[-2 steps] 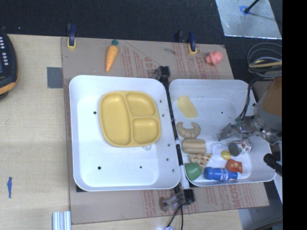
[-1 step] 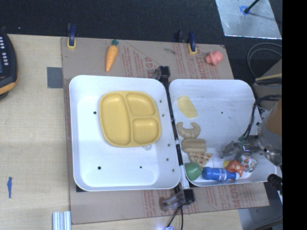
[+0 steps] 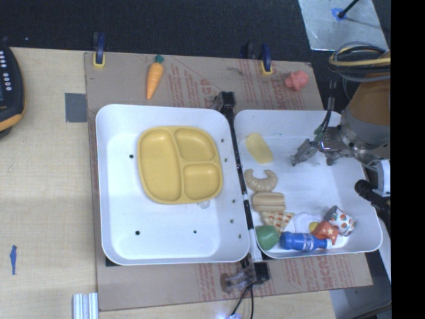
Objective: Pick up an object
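Gripper (image 3: pixel 307 153) low over the right bin (image 3: pixel 302 123), its fingers spread apart with nothing between them.

The toys lie to the gripper's left and toward the near edge of the right bin: a pale yellow piece (image 3: pixel 259 147) is the nearest, left of the fingertips but apart from them; below it sit a croissant (image 3: pixel 261 179), a tan bread piece (image 3: pixel 267 201) and a pizza slice (image 3: pixel 277 218). Along the near wall lie a green piece (image 3: pixel 267 236), a blue bottle (image 3: pixel 302 242) and an orange-and-white toy (image 3: pixel 335 225), well apart from the fingers. The left bin (image 3: pixel 113 178) holds a yellow divided plate (image 3: pixel 179 163). A carrot (image 3: pixel 154 77) and a pink toy (image 3: pixel 297 80) rest on the cardboard sheet (image 3: pixel 199 78), whose reddish printing is too small to read.
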### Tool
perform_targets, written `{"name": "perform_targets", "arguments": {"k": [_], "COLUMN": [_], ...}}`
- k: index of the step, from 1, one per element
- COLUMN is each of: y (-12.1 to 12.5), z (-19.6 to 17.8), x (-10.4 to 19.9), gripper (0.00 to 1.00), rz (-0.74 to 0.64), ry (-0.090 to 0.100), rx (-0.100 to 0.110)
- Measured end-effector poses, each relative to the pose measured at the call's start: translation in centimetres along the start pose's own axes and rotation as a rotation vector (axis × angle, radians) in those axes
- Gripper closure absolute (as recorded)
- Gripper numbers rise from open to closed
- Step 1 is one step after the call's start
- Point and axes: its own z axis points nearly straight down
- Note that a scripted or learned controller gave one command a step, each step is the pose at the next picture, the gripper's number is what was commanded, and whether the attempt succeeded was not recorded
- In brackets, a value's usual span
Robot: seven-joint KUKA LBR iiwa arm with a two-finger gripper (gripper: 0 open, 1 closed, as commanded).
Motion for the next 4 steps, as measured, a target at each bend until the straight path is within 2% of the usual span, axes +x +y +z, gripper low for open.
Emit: {"name": "perform_targets", "arguments": {"k": [1,2,3,4], "y": [0.0,-7.8,-11.0,-4.4], "z": [2.5,-5.7,5.0,-5.0], "x": [8.7,10.4,6.7,0.6], "gripper": [0.0,0.0,0.0,0.0], "rz": [-0.001,0.01,0.011,0.008], "ry": [0.007,0.006,0.002,-0.004], "rx": [0.015,0.015,0.017,-0.002]}}
